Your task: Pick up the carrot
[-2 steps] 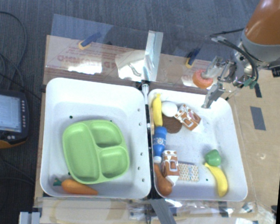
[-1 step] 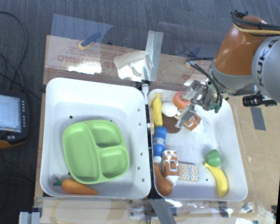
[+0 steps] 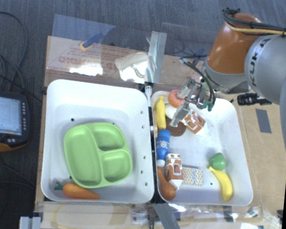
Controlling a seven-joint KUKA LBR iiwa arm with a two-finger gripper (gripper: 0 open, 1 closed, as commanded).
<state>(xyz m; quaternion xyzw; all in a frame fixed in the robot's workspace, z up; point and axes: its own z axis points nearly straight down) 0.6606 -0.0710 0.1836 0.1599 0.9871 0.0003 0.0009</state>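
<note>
The gripper (image 3: 187, 105) of the KUKA arm (image 3: 261, 53) hung over the far left corner of the right bin (image 3: 241, 147), its fingers pointing down toward a cluster of toy food; whether they stood apart or together could not be told from above, and nothing was visibly held between them. Just beneath it lay an orange-and-white round item (image 3: 174, 97), a brown piece (image 3: 176, 127) and a small printed carton (image 3: 195, 123), with a yellow banana (image 3: 160, 113) along the bin's left wall. Nearer along that wall sat a blue bottle (image 3: 163, 144), a second carton (image 3: 173, 166) and a brown sausage-like piece (image 3: 165, 184); a green pepper (image 3: 218, 160) and another banana (image 3: 223, 184) lay toward the near right.

The carrot (image 3: 78, 191) was well apart from the gripper, in the left bin (image 3: 63, 103), lying flat in the near left corner beside the near edge of a green divided plate (image 3: 97, 154), green stub to the left and tip pointing right. It appeared to be a light, stiff plastic toy, smooth and likely slippery, tapering so that a grip near the tip could squeeze it out. The thicker middle, taken across its width, looked the surest hold, though the bin wall and plate rim close by left little room for the fingers.
</note>
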